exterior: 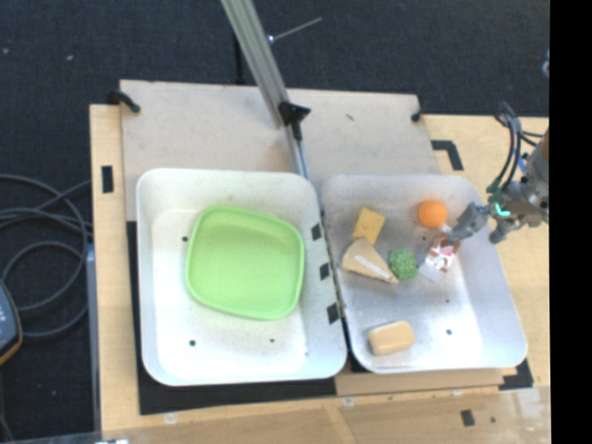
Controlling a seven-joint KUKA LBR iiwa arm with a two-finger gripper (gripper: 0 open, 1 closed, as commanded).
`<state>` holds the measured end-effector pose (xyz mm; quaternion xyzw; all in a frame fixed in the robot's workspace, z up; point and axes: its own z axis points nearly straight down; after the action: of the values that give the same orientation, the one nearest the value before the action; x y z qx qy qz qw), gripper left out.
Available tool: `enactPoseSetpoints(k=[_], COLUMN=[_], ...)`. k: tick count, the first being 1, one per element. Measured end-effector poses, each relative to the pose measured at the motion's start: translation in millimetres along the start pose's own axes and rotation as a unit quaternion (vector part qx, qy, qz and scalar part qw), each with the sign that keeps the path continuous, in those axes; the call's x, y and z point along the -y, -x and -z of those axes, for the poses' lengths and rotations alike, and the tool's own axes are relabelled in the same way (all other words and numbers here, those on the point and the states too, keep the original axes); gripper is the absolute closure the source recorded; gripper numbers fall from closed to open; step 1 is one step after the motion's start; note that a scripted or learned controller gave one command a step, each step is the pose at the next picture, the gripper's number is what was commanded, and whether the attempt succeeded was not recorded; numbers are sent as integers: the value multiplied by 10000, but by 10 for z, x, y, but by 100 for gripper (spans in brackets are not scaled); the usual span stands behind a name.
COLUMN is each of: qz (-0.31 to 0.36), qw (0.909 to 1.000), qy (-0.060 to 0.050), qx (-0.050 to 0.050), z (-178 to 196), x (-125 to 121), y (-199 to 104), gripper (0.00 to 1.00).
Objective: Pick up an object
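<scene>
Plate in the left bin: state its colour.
Light green; the plate shows plainly in the camera view.

Arm point(536, 188) cut off at right edge

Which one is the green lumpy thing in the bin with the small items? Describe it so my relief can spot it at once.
Start at the right bin, the one nearer the gripper. Near its middle lies a pale wedge; the small green lump sits against the wedge's right end, below and left of the orange ball. It is the one green, bumpy piece among yellow, tan and orange ones.
</scene>
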<state>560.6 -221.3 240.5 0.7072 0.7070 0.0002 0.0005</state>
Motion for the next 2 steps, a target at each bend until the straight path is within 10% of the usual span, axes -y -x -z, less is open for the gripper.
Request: enactPoseSetpoints(k=[2], qz=[-1], qw=[10000], qy=[-20], qx=[-3], z=[-424], x=[39], y=[-2], gripper=[0])
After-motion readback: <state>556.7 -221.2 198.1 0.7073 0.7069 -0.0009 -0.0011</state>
